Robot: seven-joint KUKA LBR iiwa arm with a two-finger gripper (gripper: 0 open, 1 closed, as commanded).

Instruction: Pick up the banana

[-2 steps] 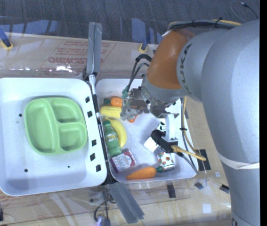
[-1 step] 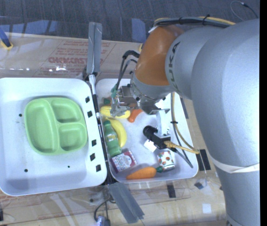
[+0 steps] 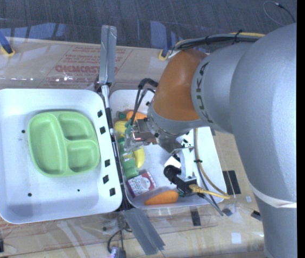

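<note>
The grey arm (image 3: pixel 249 90) reaches in from the right, and its orange band (image 3: pixel 179 93) hangs over the right bin (image 3: pixel 208 149), hiding much of that bin's upper part. Below the band the tool (image 3: pixel 136 134) sits low over the bin's left side, close to the divider between the two bins; whether it is wide, narrow or closed on anything cannot be told, since the wrist covers it from above. The banana (image 3: pixel 138 156) lies in the right bin, near its left wall, with one yellow part showing just under the tool and another yellow patch showing just above it beside the wall. A green bottle-like item (image 3: pixel 128 163) lies against the banana's left side. A small red-and-white packet (image 3: pixel 140 184) rests below them, and an orange carrot (image 3: pixel 162 198) lies along the bin's front edge. A glimpse of another orange item (image 3: pixel 137 115) shows by the wrist. In the left bin (image 3: pixel 12 198) sits a green divided tray (image 3: pixel 64 142), flat and roughly centred. Both bins rest on the bench (image 3: pixel 44 63).
</note>
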